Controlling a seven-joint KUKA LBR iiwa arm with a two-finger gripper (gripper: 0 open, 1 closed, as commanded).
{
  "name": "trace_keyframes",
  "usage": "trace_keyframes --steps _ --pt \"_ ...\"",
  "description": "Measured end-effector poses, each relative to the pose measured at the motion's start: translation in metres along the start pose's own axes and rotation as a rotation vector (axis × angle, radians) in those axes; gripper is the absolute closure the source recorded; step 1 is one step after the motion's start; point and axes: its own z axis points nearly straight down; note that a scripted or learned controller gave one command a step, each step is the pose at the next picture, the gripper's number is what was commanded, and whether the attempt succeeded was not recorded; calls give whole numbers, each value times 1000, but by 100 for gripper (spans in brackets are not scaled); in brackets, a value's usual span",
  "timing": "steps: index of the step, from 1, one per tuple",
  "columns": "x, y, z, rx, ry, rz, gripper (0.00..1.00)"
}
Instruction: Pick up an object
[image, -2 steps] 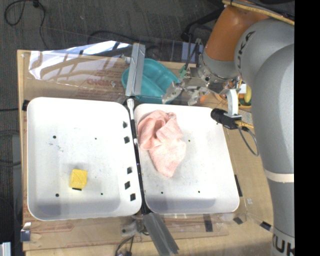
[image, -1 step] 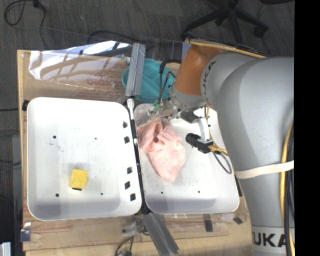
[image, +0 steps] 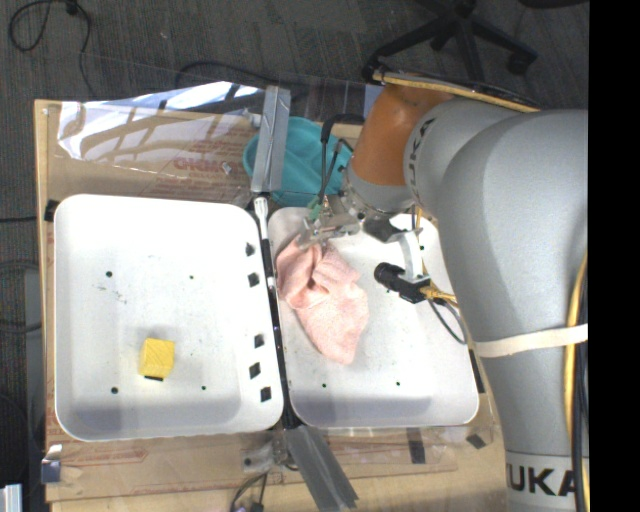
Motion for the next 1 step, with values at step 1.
trace_keyframes --steps 1 --pt "4 0 -80 -6 -2 -58 100"
